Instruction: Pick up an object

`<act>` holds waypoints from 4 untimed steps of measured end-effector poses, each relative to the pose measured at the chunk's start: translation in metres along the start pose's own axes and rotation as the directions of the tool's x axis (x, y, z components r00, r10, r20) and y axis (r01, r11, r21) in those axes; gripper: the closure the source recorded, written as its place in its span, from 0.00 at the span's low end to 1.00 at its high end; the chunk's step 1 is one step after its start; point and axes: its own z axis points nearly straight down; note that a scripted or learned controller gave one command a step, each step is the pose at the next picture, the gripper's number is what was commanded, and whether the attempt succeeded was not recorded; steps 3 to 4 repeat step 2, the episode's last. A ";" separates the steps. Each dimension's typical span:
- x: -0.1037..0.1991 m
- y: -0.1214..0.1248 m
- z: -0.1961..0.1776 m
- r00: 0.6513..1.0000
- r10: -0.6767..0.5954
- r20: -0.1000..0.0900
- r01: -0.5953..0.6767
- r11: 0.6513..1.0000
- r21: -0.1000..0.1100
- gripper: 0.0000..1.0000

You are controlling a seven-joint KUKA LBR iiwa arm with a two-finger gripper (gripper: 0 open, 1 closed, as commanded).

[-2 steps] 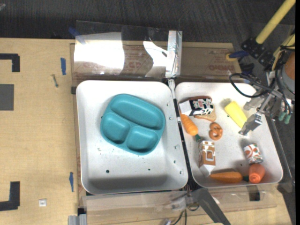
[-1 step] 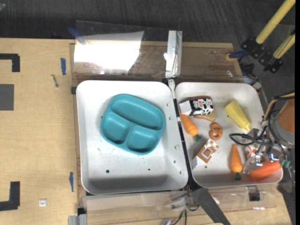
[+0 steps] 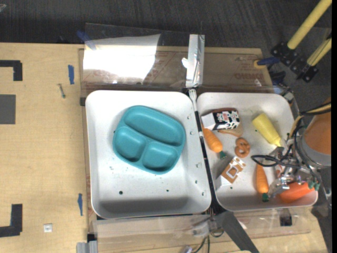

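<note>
The claw (image 3: 287, 186) is down in the near right corner of the right bin (image 3: 247, 205). Wires hang all around it, so I cannot tell how it is set. It sits right by a fat orange toy (image 3: 296, 192) in that corner. It looks like it touches the toy, but I cannot tell if it has hold of it. The grey arm with its orange band (image 3: 318, 138) comes in from the right side.

The right bin has lots of small toys in it. A long carrot (image 3: 261, 179) lies just left of the claw. Another carrot (image 3: 212, 140) lies close to the left wall of this bin. A yellow corn toy (image 3: 267, 129) is on the far right side. A small box with black and white cow spots (image 3: 226, 119) is on the far left side. I cannot read any words on the box. A little brown pretzel (image 3: 242, 147) is in the middle. A small brown and white cracker (image 3: 233, 169) lies nearer, between the two carrots.

The left bin (image 3: 105, 194) holds a blue tray (image 3: 149, 137) with three parts. The tray sits in the middle of that bin. Both bins sit on a wooden bench (image 3: 39, 141).
</note>
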 end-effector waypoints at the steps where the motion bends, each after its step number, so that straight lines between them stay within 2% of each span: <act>1: -0.004 0.001 -0.013 1.000 0.000 0.012 0.000 1.000 0.000 1.00; 2: -0.056 0.003 -0.138 1.000 0.022 0.003 -0.022 1.000 -0.002 1.00; 4: -0.056 0.003 -0.138 1.000 0.022 0.003 -0.022 1.000 -0.002 1.00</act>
